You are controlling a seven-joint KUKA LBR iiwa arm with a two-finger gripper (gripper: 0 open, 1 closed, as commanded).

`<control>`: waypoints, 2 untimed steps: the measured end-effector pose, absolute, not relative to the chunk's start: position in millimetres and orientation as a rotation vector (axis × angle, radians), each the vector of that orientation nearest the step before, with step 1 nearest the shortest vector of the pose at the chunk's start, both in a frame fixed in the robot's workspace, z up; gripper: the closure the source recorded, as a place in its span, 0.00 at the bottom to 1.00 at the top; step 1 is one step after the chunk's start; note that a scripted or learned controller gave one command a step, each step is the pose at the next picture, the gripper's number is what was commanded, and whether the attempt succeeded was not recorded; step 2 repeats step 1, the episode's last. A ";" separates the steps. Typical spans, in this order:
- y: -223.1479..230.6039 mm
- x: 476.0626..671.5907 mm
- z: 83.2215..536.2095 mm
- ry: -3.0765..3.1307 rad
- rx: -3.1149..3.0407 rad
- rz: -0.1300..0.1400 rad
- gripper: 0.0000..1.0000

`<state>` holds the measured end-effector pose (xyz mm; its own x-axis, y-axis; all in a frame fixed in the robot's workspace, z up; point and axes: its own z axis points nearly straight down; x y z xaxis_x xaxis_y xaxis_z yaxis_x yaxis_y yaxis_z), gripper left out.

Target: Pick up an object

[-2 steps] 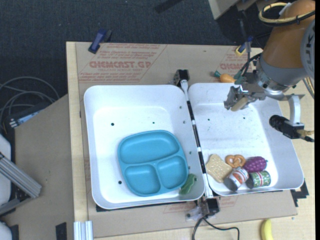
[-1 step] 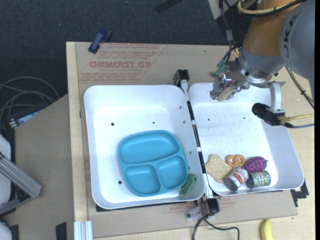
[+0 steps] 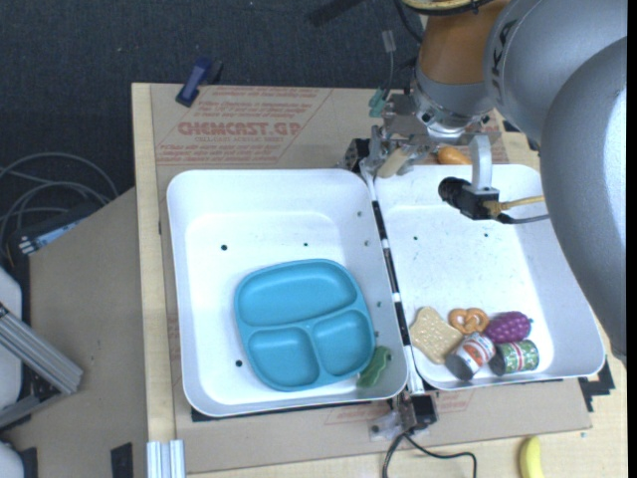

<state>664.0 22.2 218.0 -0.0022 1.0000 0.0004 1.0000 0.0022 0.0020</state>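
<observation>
A: Gripper (image 3: 418,152) state? Progress?
B: Spread or pressed together cannot be told; it is placed at the right bin's (image 3: 557,267) 11 o'clock corner. Nothing is seen held. Toy foods (image 3: 478,339) are left clustered at 6 o'clock, ungrasped.

I see two smooth, glossy white plastic bins (image 3: 199,297) on a matt brown cardboard-like counter (image 3: 149,147). The blue divided tray (image 3: 299,322) looks like satin plastic. The arm (image 3: 567,98) shows smooth grey metal; the cracker (image 3: 433,334) looks rough.
</observation>
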 end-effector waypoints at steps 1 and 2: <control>-6.2 616.7 223.9 2.221 2.223 -0.002 1.00; -6.2 616.7 223.9 2.221 2.223 -0.002 1.00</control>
